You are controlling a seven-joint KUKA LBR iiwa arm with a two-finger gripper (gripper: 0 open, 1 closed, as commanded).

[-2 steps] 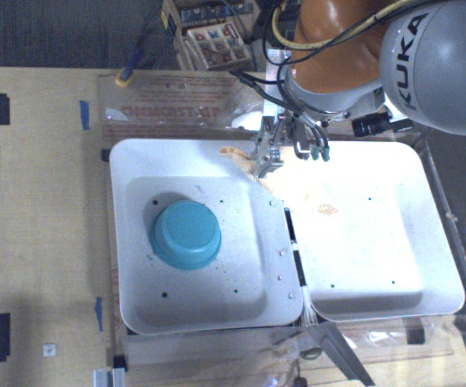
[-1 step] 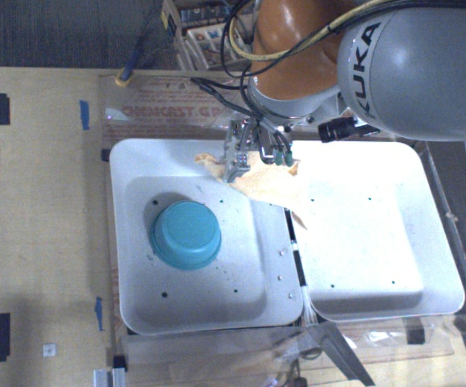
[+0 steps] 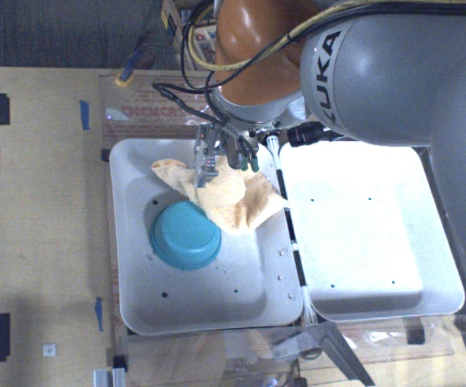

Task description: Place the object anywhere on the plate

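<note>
Gripper (image 3: 217, 158) presses on the crumpled beige cloth (image 3: 231, 198); I cannot tell its grasping state. Blue round plastic plate (image 3: 185, 235) lies at seven o'clock, so I judge a lift is next.

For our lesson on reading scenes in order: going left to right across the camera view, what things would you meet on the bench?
Strip of blue tape on the wooden bench → round blue plastic bowl, upside down → crumpled tan cloth → shallow white right-hand bin.
</note>
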